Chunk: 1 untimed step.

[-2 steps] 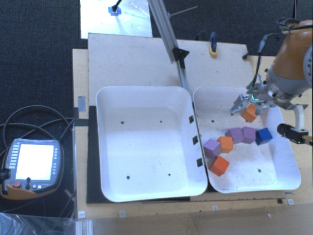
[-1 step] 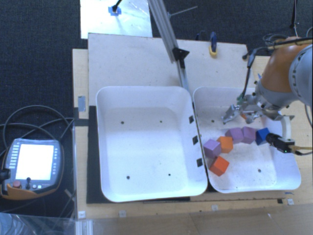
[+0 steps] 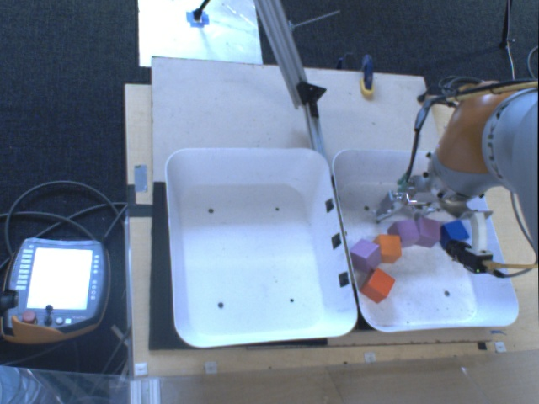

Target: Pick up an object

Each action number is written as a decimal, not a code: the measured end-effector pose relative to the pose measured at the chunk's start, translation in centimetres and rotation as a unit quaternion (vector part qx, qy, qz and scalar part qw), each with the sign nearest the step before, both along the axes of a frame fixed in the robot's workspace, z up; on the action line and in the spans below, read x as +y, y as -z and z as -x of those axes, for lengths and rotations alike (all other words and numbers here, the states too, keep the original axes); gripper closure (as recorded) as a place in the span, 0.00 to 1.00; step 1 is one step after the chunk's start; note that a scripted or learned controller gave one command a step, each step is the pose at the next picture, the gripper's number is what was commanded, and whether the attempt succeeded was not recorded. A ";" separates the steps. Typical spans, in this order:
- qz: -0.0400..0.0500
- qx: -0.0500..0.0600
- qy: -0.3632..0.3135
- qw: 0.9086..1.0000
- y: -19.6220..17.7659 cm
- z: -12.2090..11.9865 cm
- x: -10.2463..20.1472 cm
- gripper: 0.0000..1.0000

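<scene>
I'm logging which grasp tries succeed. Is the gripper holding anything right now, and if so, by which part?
It cannot be told. The gripper is low in the right bin, beside the purple blocks, but no block is visibly between its fingers.

The arm point(image 3: 497, 137) runs off the right edge. Its wrist covers the pincer point(image 3: 404, 202) fingers' bases; a blue block point(image 3: 456, 230) just right sits partly hidden.
</scene>
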<state>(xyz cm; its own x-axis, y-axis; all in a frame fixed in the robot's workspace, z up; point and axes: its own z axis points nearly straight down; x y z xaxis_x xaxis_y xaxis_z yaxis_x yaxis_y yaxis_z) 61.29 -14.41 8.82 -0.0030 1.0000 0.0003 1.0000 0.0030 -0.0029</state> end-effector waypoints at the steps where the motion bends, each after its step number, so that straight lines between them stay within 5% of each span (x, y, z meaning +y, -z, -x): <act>1: 0.001 -0.003 -0.001 1.000 -1.4 -0.2 0.0 1.00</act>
